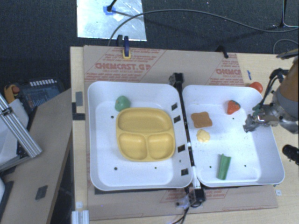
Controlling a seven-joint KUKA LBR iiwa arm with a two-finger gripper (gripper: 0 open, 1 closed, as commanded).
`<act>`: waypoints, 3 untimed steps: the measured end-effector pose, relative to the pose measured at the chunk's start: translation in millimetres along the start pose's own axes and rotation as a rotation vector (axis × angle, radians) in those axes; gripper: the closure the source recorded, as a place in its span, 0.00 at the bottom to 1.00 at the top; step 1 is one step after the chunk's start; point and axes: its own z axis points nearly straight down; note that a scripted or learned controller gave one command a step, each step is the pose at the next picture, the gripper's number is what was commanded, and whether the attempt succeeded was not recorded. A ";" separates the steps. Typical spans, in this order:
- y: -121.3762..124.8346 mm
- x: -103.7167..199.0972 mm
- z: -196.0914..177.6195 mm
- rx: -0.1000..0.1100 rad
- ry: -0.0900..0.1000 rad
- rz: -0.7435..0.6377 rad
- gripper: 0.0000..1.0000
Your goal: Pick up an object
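While the two white bins sit side by side on the counter, the left bin holds a smooth yellow tray with three compartments and a rounded green lump touching its back edge. Inside the right bin lie a flat brown slab, a small pale yellow lump, a long green stick and a red-orange piece. Metal-grey, the claw hovers over this bin's right side gripping nothing; whether it is parted or closed I cannot tell.

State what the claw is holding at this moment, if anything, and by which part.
Nothing shows in the claw; it hangs over the right bin, apart from the red piece.
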 end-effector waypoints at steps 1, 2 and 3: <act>-7.1 3.4 -54.9 -0.001 0.000 0.000 1.00; 22.6 57.5 -43.7 0.003 0.003 -0.006 1.00; 47.1 106.0 -50.5 0.002 0.004 -0.006 1.00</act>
